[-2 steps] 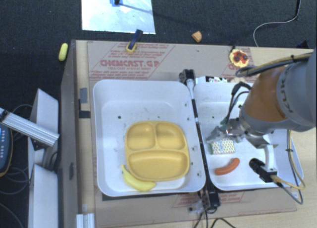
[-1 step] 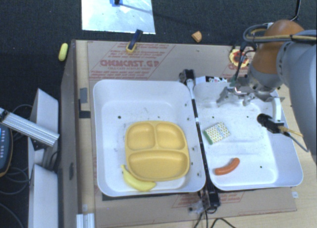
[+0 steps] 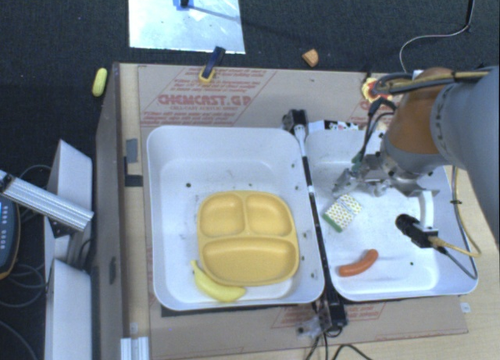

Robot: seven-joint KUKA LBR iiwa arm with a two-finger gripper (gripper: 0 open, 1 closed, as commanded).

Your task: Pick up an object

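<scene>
Sponge [image 3: 343, 212], the little green-and-white checkered one, sits just below the jaws and a touch left of them, not gripped. Can't tell how wide the jaws are from this angle tbh. Orange sausage [image 3: 358, 263] lies further below them. Cardboard on the worktop [image 3: 205, 101] reads "CHEMCAST".

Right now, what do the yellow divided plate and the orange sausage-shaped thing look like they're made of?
Yellow divided plate: probably moulded plastic, smooth with a slight sheen and rounded compartment ridges. Orange sausage-shaped thing: likely plastic or rubber toy food, uniform colour, faintly glossy; too small to be sure.
</scene>
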